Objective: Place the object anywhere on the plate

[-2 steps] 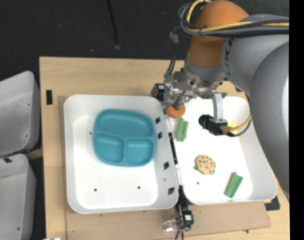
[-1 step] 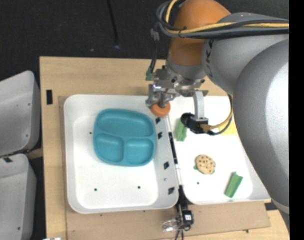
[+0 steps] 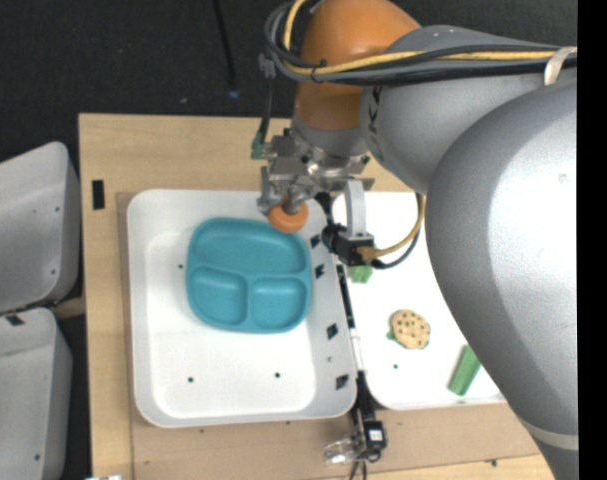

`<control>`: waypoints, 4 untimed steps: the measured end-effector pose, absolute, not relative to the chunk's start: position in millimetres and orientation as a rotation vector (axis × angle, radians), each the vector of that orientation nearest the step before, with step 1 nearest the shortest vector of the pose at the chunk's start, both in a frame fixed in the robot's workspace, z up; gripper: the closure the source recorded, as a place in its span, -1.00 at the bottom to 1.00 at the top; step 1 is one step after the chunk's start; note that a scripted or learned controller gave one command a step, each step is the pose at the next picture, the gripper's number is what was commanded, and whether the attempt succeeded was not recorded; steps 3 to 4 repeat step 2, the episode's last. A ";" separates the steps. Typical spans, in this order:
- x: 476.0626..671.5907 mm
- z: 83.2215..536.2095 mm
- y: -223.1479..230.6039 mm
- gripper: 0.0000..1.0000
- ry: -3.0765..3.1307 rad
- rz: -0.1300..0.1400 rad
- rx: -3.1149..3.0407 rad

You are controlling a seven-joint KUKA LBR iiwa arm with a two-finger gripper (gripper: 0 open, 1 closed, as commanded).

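- The gripper point(image 3: 287, 206) is closed around a little orange ball point(image 3: 288, 217) — right over the far edge of the blue plate point(image 3: 248, 288).
- Left to do — let go, so it lands on the plate.

You have bright, even overhead light on the white bins point(image 3: 153, 388); soft shadows, mild glare along rims, slight overall softness, dark surroundings beyond the bench point(image 3: 103, 148).

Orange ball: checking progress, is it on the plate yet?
Cannot tell: the ball sits under the gripper at the plate's upper right rim.
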State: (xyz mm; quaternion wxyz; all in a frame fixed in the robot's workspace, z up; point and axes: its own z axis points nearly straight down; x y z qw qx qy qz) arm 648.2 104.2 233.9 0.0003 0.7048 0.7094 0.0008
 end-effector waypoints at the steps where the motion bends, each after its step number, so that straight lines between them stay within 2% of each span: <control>1: 642.9 250.0 116.4 1.00 2.226 0.004 2.214; 2: 642.9 249.1 115.2 -1.00 2.225 0.001 2.215; 4: 642.9 249.1 115.2 -1.00 2.225 0.001 2.215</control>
